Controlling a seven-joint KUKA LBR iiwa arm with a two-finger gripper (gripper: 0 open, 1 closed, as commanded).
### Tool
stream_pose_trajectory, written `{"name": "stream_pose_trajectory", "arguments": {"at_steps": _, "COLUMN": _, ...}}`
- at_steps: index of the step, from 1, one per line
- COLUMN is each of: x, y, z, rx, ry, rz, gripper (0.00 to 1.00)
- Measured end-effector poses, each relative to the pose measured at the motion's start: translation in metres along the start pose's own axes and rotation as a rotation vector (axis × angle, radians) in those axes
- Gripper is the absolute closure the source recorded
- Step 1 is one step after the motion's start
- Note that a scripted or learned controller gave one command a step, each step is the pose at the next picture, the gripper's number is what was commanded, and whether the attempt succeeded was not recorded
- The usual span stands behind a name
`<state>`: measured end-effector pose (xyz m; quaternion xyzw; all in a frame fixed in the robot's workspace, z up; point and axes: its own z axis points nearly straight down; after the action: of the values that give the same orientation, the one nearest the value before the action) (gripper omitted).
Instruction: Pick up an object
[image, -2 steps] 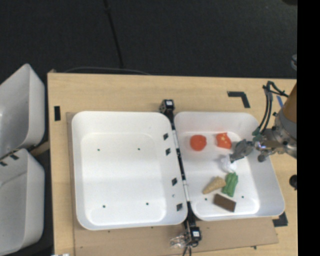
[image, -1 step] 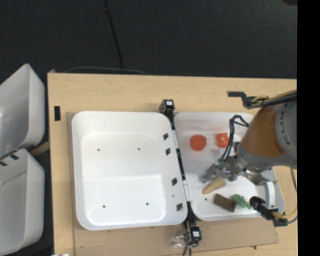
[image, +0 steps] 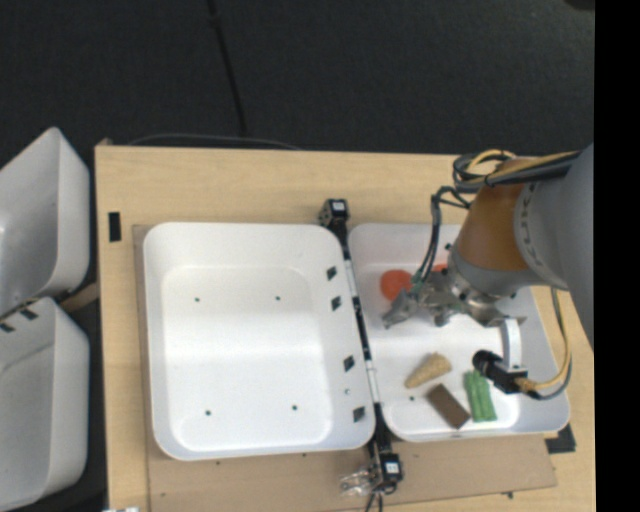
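Pincer (image: 408, 305) low in the right bin (image: 400, 420), can't tell its grip, red ball (image: 394, 283) just beside it, tan wedge (image: 428, 371), brown block (image: 448, 406), green block (image: 482, 396) nearer the front, left bin (image: 240, 340) alongside

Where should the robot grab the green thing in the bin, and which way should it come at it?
Probably across the middle of the green block, coming straight down from above. It lies flat in the right bin and is long and narrow, so fingers set across its short width should close on it. A brown block lies close on one long side, so there is little room for a finger there.
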<state>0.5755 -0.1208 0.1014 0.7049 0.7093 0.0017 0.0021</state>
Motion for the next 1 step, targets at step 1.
{"name": "stream_pose_trajectory", "arguments": {"at_steps": 1, "x": 0.0268, "y": 0.0581, "z": -0.0002, "rx": -0.001, "ry": 0.001, "rz": 0.000, "gripper": 0.00}}
